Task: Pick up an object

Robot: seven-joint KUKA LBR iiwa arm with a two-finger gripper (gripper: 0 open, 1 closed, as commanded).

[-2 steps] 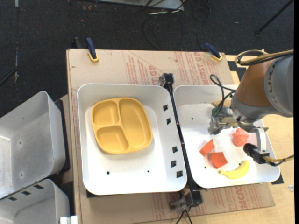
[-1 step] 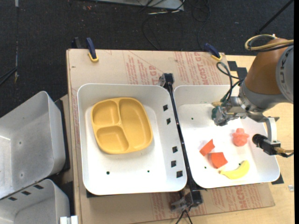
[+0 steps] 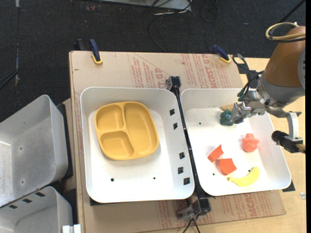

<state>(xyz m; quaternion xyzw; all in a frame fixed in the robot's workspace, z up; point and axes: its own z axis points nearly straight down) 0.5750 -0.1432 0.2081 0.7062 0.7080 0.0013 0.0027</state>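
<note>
Two white bins sit side by side on the bench. The left bin (image 3: 92,178) holds a yellow divided plate (image 3: 127,130). The right bin (image 3: 204,101) holds the smaller things: a yellow banana-shaped piece (image 3: 244,177) near the front edge, two orange pieces (image 3: 221,160) just behind it, a pink object (image 3: 250,142), and a small teal object (image 3: 226,118) at the back. The gripper (image 3: 239,114) is low, just beside the teal object; I cannot tell its state.
</note>
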